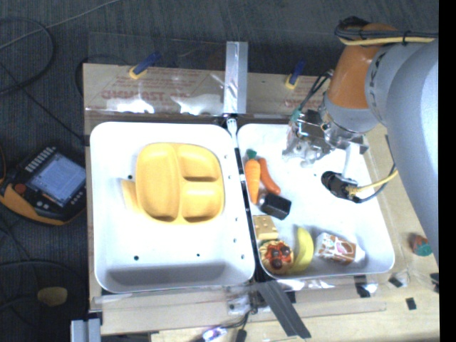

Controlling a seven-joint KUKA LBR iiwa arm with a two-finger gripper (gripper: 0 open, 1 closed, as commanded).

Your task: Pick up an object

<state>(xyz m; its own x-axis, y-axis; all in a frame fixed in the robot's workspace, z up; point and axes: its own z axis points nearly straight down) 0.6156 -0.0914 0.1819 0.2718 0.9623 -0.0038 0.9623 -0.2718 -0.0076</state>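
My gripper (305, 150) hangs over the back of the right bin (370, 212), under the orange-banded wrist. An orange carrot (254, 178) lies by the bin's left wall, with a small black block (275, 205) just in front of it. Near the front of the bin sit a tan box (265, 227), a round red-and-dark toy (277, 254), a yellow banana (304, 248) and a red-and-white packet (336, 248). The gripper is apart from all of them, to the right of the carrot.
The left bin (114, 255) holds a yellow divided tray (178, 180). A black cable with a yellow lead (349, 185) hangs from the wrist over the right bin. A handheld controller (46, 184) lies on the floor at the left.
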